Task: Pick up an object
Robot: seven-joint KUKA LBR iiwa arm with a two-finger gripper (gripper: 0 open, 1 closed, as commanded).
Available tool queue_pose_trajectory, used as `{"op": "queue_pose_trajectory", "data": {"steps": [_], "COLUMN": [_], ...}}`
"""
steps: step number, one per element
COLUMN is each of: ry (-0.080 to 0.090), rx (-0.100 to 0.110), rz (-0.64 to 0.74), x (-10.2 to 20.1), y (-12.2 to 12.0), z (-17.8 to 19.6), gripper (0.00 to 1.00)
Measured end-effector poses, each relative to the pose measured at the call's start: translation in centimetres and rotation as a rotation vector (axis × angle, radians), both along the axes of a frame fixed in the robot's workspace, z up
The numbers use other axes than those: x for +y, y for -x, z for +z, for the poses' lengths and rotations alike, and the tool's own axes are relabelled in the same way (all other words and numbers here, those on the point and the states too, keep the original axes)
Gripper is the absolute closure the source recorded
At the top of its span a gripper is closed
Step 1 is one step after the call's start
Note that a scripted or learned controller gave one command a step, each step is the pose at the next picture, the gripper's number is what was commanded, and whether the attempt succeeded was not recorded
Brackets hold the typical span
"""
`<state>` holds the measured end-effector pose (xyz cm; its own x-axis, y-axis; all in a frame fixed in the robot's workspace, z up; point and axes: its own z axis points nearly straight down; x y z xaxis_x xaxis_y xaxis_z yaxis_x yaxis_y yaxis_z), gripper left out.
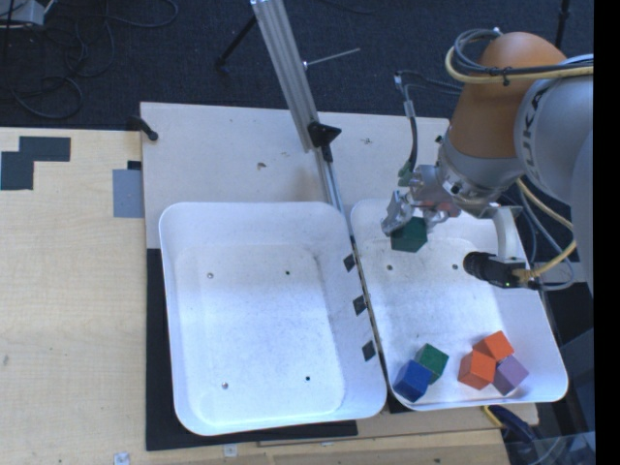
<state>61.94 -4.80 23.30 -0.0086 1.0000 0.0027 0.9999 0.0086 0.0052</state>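
**Operator:** I've got the arm (pixel 528 114) reaching in from the right, its orange band up high, with the gripper (pixel 407 223) hanging over the far end of the right bin (pixel 455 356). The fingers are pinched on a dark green block (pixel 410 234), which sits at the fingertips just above the bin's far left corner.

**Spotter:** What else is in that bin?

**Operator:** 5 blocks at the near end. A blue cube (pixel 412 381) touches a green cube (pixel 432 361) on the left; to the right, 2 orange cubes (pixel 484 358) and a purple cube (pixel 511 375) are huddled together. The left bin (pixel 194 231) shows bare white plastic with a few dark specks.

**Spotter:** And the bench?

**Operator:** Both bins rest on a pale board (pixel 223 153) over a black mat (pixel 155 356). Light wood (pixel 68 308) with grey patches runs to the left. An aluminium rail (pixel 291 76) slants up from between the bins. Beyond it is dark carpet (pixel 145 56) with loose cables (pixel 87 27).
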Motion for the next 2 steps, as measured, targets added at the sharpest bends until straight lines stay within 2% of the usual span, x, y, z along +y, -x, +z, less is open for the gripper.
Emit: {"op": "queue_pose_trajectory", "data": {"steps": [1, 2], "ry": [-0.001, 0.004], "rx": [0.007, 0.012], "rz": [-0.002, -0.011], "x": [8.2, 4.5], "y": [-2.6, 2.2], "z": [0.2, 0.6], "gripper": [1.0, 1.0]}}
